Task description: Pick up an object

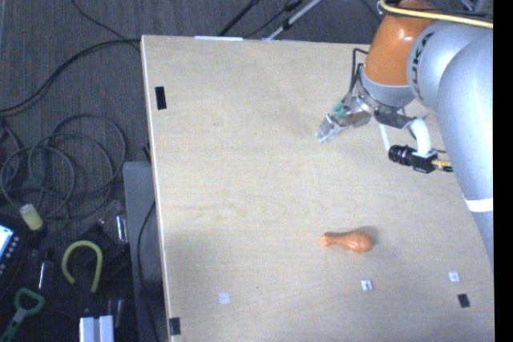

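Our hand point(330, 129), grip state we cannot tell, hovers far from the orange object point(349, 241) on the tabletop point(240, 172); a straight descent risks missing it.

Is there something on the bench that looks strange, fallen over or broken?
Nothing looks broken or spilled. One small orange pear-shaped object lies on its side on the wooden bench top, in the near part. The gripper is farther back, well apart from it, with nothing seen between its fingers.

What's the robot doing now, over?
Gripper hanging over the bare board, nothing between its fingers. Orange toy lying nearer the camera, apart from it, untouched. Nothing in the way between them.
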`<state>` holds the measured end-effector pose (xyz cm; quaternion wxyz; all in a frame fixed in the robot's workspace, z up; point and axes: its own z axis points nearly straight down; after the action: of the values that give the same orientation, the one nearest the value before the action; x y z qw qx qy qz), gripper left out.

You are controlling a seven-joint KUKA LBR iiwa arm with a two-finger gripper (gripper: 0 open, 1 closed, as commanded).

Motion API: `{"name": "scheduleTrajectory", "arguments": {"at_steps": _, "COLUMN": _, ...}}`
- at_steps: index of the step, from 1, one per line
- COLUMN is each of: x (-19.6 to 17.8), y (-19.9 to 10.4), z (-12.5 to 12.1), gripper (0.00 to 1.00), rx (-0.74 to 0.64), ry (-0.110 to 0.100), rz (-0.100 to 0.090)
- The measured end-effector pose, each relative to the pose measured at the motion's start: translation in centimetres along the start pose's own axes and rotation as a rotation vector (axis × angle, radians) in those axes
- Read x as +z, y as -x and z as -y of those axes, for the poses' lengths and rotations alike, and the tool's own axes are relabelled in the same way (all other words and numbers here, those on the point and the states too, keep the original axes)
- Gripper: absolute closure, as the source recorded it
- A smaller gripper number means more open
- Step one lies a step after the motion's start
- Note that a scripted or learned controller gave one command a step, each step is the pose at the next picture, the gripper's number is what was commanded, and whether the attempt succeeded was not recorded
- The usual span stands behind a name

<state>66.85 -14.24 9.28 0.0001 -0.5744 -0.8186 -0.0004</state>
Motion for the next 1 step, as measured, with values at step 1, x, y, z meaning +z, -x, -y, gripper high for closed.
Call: {"name": "scheduleTrajectory", "arguments": {"at_steps": 1, "x": 0.01, "y": -0.01, "z": 0.0, "gripper": 0.0, "rx": 0.0, "ry": 0.0, "rz": 0.0}}
